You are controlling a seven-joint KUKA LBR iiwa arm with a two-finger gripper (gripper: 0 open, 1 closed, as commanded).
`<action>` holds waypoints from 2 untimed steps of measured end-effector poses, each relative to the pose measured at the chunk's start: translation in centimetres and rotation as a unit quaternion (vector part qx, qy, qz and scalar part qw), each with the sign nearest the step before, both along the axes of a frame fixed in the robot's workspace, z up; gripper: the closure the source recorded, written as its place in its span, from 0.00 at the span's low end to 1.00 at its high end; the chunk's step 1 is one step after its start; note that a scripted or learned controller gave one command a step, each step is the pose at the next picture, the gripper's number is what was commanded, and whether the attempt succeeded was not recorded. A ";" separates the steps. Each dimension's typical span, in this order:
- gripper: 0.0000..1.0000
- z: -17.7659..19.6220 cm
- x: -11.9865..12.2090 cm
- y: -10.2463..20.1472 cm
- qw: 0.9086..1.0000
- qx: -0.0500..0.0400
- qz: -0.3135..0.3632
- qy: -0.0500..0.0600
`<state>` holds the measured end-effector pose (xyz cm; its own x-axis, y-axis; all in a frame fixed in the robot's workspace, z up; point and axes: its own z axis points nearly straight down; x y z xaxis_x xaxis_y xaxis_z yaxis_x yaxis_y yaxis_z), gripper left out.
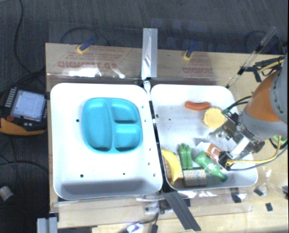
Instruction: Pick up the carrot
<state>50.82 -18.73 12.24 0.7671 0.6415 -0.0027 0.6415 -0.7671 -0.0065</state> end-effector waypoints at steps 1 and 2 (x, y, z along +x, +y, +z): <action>0.00 6.4 0.1 0.2 1.000 -0.002 -0.011 0.000; 0.00 8.9 0.7 -2.1 0.995 -0.003 -0.100 0.001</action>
<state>51.56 -20.79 21.11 0.8798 0.4753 -0.0065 0.4753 -0.8798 -0.0028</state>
